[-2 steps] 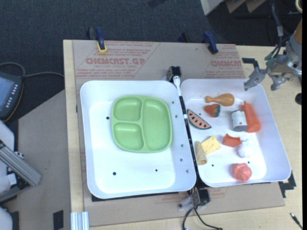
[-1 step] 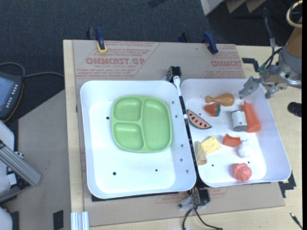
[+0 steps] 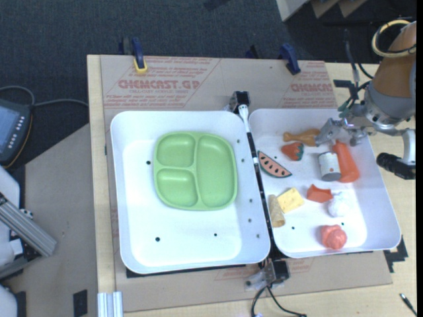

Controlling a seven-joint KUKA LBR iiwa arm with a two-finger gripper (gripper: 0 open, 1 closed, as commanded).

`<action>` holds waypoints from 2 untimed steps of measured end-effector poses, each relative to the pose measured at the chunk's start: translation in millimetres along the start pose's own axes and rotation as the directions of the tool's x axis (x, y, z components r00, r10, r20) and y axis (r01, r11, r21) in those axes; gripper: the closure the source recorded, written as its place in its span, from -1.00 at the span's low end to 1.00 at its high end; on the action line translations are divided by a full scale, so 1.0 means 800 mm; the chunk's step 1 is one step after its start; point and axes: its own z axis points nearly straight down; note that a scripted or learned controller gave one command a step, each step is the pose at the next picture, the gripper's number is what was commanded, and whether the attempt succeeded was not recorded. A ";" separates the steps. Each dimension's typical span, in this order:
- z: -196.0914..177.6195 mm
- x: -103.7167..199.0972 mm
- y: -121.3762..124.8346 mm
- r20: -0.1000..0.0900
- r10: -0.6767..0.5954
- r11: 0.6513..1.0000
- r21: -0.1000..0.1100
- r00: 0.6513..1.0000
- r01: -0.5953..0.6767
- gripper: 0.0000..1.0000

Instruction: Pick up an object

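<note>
Right bin, right half of frame: orange carrot beside grey cylinder, watermelon slice, cheese wedge, red lump. Gripper above the carrot; jaw state cannot be told. Left bin: green divided plate.

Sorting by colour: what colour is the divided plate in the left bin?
Light green divided plate, clearest in the camera view.
</note>
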 end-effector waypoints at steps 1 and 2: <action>0.056 0.001 0.000 0.000 0.001 1.000 0.000 1.000 -0.001 -1.00; 0.037 0.001 0.002 0.003 -0.001 1.000 -0.008 1.000 0.001 1.00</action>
